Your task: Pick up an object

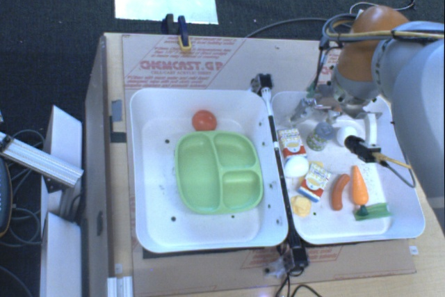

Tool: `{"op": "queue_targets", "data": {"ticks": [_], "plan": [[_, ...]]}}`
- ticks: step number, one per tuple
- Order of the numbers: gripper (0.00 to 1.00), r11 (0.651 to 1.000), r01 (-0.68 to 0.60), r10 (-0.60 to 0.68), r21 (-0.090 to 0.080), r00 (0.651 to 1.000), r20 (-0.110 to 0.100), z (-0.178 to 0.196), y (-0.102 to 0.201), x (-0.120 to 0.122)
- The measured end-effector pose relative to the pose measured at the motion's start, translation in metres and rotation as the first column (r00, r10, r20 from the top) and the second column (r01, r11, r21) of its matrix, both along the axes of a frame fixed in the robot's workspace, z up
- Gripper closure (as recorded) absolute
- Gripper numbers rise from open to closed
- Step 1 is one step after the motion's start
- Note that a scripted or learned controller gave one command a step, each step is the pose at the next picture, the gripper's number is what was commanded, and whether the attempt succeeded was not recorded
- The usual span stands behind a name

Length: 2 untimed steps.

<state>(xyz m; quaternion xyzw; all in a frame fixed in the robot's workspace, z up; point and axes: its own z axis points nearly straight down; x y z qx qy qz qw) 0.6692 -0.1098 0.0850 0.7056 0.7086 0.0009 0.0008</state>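
And there was the grey arm (410, 73), reaching in from 3 o'clock with the gripper (314, 108) poised over the right bin (410, 219), up around 11 o'clock of that bin. Whether its grip was spread or pressed together, I could not tell, since the metalwork blurred into the white floor; nothing could be seen pinched in it. Just beside it, toward 6 o'clock, stood a small greyish can (320, 137), and by my reading that was the likeliest target, since the tool hung nearly over it. The rest of the toy food crowded the same bin: a little carton (292, 142) at 10 o'clock against the dividing wall, a white egg (295, 166) touching it from below at 9, a second carton (314, 182) tilted toward 7, and a yellow piece (301, 206) at 7 near the bottom rim. A sausage (339, 192) and a carrot (359, 186) lay side by side near the middle, toward 6, both pointing to 12. That crowding along the wall probably explained the choice of the can, which stood a little freer than its neighbours. Over in the left bin (139, 170), well apart, a green divided plate (219, 174) sat in the middle with a red ball (204, 120) at its 12 o'clock edge. The pick looked not yet made.
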Motion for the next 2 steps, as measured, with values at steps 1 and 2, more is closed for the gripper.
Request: {"op": "queue_targets", "data": {"ticks": [1, 2], "plan": [[0.0, 1.0, -0.001, 0.001, 0.0, 1.0, -0.001, -0.0001, 0.0203, -0.0001], [0.0, 1.0, -0.001, 0.001, 0.0, 1.0, -0.001, -0.0003, 0.027, -0.0003]]}}
